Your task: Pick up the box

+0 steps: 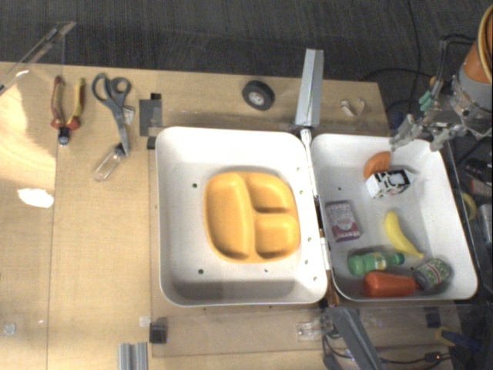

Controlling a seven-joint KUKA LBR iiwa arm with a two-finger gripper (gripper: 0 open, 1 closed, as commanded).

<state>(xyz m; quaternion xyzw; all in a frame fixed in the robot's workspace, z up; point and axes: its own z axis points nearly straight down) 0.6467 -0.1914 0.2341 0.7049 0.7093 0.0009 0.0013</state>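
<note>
Box [342, 220], small and maroon, lies flat on the floor of the right bin [447, 179], left of the banana [401, 234] and above the green bottle [373, 262]. The hand [416, 129] hangs over that bin's upper right rim, well apart from the box; whether it is open or closed cannot be told. A yellow divided tray [251, 214] sits in the left bin [177, 206].

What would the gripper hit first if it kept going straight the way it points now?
The gripper points down and left over the right bin's upper edge. Its line probably meets the orange object first, with the small black-and-white box just beyond. Depth is unclear from this slanted view.
</note>
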